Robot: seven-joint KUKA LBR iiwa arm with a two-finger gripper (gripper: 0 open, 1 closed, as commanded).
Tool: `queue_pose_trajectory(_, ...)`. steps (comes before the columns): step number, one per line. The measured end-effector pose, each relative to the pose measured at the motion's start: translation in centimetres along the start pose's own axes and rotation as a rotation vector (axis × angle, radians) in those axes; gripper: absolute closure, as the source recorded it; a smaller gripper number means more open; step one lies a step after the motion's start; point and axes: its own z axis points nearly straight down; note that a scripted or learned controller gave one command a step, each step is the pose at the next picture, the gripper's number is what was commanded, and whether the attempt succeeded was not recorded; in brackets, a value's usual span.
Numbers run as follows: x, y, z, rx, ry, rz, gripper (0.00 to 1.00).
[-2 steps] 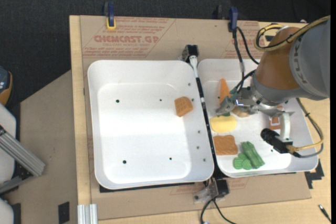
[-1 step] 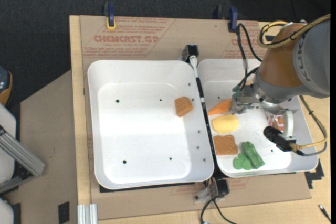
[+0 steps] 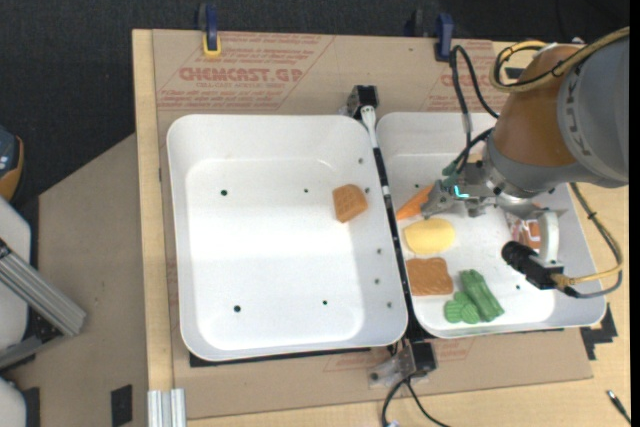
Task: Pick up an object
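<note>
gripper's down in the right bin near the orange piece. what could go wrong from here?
1. The orange piece lies close to the bin wall, so a finger may hit the wall.
2. The yellow object sits just below it and could get nudged.
3. The gripper comes in at a slant, so the piece may slip.

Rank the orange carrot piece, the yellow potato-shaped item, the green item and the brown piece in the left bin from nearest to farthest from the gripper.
From the gripper:
1. Orange carrot piece, right beside it.
2. Yellow potato-shaped item, just below.
3. Brown piece, across the divider in the left bin, and green item, near the right bin's front edge: too close to call.
</note>
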Motion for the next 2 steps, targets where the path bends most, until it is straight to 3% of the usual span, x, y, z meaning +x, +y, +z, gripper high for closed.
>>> queue_pose_trajectory(1, 0.2, 5.5, 1.8, 0.016, 0.009, -0.004, 0.00)
queue_pose_trajectory(2, 4.8, 11.0, -9.1, 0.002, 0.010, -0.009, 0.00)
